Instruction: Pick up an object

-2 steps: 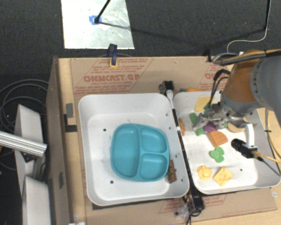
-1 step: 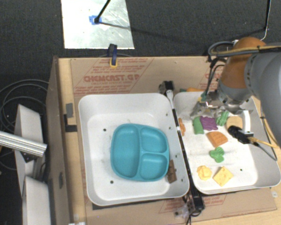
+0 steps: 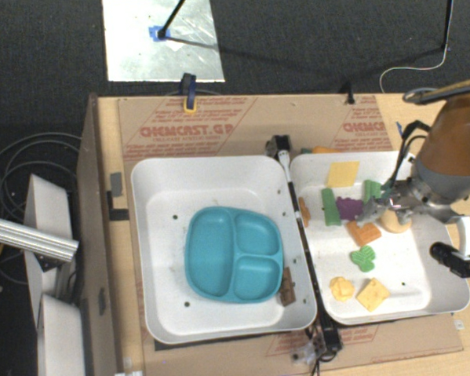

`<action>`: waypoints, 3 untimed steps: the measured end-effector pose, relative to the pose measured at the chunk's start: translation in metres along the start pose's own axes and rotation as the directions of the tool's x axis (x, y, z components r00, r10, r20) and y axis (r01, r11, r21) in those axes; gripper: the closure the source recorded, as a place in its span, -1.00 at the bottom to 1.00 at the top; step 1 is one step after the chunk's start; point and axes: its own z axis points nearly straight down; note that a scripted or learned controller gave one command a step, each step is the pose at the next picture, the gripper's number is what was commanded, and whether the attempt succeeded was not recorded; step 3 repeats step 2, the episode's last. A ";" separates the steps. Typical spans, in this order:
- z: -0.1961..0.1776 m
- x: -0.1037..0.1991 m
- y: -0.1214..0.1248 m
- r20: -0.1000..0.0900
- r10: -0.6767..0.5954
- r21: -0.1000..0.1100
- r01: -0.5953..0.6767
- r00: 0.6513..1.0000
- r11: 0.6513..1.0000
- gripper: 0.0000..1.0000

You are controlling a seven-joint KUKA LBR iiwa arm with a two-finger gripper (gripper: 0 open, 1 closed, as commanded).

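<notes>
The right bin (image 3: 437, 290) holds several toy food pieces: a yellow square (image 3: 343, 174), a green stick (image 3: 329, 205), a purple piece (image 3: 347, 207), a small green piece (image 3: 372, 189), an orange piece (image 3: 365, 232), a beige round piece (image 3: 395, 221), a green broccoli-like piece (image 3: 363, 257), a yellow lump (image 3: 342, 288) and a yellow wedge (image 3: 373, 294). My gripper (image 3: 379, 207) is low in this bin, among the purple, orange and beige pieces. The arm (image 3: 452, 158) reaches in from the right.
The left bin (image 3: 161, 195) holds a teal divided plate (image 3: 233, 254). A brown piece (image 3: 288, 286) lies at that bin's right rim. A small orange piece (image 3: 304, 212) sits by the divider between the bins. A black cable part (image 3: 451, 258) hangs over the right bin's far side.
</notes>
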 end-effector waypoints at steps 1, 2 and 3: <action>0.062 0.015 -0.006 -0.002 -0.006 0.002 0.006 1.000 1.000 -1.00; 0.048 0.015 -0.004 -0.002 -0.006 -0.005 0.006 1.000 1.000 1.00; 0.048 0.015 -0.004 -0.002 -0.006 -0.005 0.006 1.000 1.000 1.00</action>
